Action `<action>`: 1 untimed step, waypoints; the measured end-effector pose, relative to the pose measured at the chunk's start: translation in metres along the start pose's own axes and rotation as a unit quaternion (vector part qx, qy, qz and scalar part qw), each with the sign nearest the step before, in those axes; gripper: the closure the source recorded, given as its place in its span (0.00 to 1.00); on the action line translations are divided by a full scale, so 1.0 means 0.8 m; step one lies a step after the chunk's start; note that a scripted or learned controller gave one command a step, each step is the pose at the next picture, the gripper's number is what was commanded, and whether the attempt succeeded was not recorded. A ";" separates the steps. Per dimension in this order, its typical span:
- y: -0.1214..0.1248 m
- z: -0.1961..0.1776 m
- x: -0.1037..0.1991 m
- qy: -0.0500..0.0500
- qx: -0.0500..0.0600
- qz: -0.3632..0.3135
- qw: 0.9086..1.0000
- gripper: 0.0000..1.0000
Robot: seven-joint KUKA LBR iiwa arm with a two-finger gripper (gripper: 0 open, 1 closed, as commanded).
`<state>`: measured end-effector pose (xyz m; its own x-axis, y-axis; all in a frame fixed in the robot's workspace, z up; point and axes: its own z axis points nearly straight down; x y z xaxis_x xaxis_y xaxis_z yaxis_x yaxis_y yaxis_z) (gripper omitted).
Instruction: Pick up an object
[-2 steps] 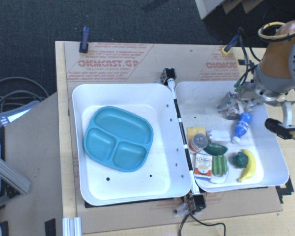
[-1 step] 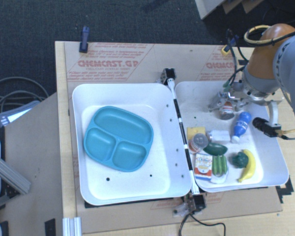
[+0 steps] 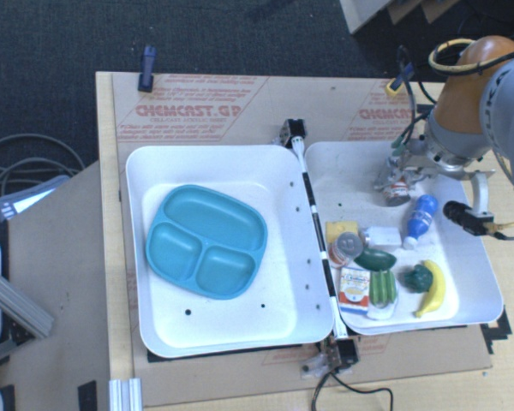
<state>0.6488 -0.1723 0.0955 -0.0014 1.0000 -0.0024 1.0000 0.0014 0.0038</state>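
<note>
- Cardboard-topped bench (image 3: 197, 110) carries two white bins.
- Gripper (image 3: 394, 185) sits at twelve o'clock of the right bin (image 3: 343, 165); finger state cannot be told.
- Blue bottle (image 3: 418, 221) lies at its four o'clock.

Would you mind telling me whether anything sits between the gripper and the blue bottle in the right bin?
Nothing visible does. The gripper hangs over bare white floor in the upper part of the right bin, and the blue bottle lies just below and to its right, with only open bin floor between them.
</note>
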 end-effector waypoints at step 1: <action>0.020 0.014 0.092 0.003 0.007 0.000 1.000 1.00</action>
<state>0.6651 -0.0989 0.0842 -0.0010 1.0000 0.0028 0.9999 0.0010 -0.0100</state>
